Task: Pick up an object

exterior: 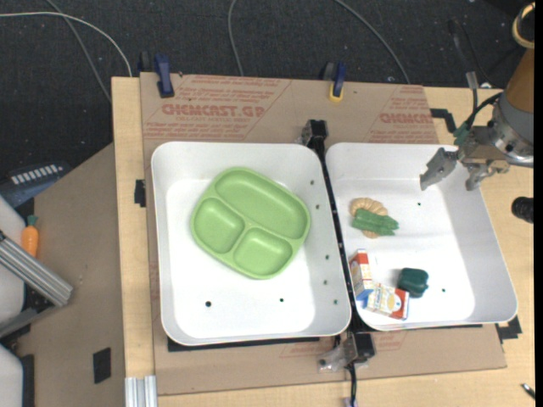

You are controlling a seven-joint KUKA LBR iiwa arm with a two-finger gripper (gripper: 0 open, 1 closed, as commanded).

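The tool (455, 170) is being held above the right bin's (496, 253) far corner, fingers spread apart, nothing being gripped or touched. The green toy (375, 223) is lying below and leftward of the tool, well apart, its long axis running roughly left-right.

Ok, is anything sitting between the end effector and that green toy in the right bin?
Nothing visible does. The end effector hangs over the right bin's upper right part, and bare white floor lies between it and the green toy. A tan item touches the toy's far side, off that path.
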